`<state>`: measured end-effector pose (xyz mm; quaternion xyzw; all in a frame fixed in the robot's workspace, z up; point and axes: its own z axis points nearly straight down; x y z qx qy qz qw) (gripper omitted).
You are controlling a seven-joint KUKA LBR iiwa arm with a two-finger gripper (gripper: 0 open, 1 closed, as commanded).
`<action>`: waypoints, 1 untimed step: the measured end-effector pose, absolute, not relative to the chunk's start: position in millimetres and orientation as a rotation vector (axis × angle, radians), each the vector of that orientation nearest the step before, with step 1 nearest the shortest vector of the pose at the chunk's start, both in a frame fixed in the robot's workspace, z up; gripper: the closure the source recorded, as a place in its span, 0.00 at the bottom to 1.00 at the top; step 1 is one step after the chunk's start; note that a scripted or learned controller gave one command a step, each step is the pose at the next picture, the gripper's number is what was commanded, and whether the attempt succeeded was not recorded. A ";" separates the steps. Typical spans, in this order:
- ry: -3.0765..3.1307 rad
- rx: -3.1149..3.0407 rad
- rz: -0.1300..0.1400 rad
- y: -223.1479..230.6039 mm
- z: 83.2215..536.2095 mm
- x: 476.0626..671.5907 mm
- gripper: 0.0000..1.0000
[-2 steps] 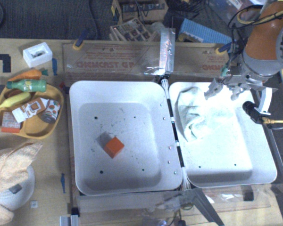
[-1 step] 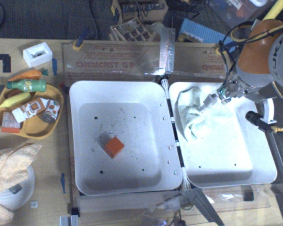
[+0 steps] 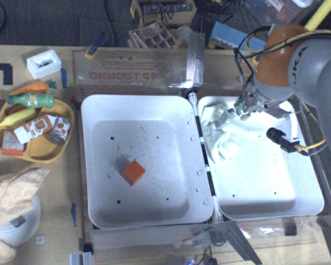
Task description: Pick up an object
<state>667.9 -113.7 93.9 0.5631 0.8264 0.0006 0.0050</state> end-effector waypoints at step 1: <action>2.429 1.995 0.000 -83.2 185.1 562.3 0.00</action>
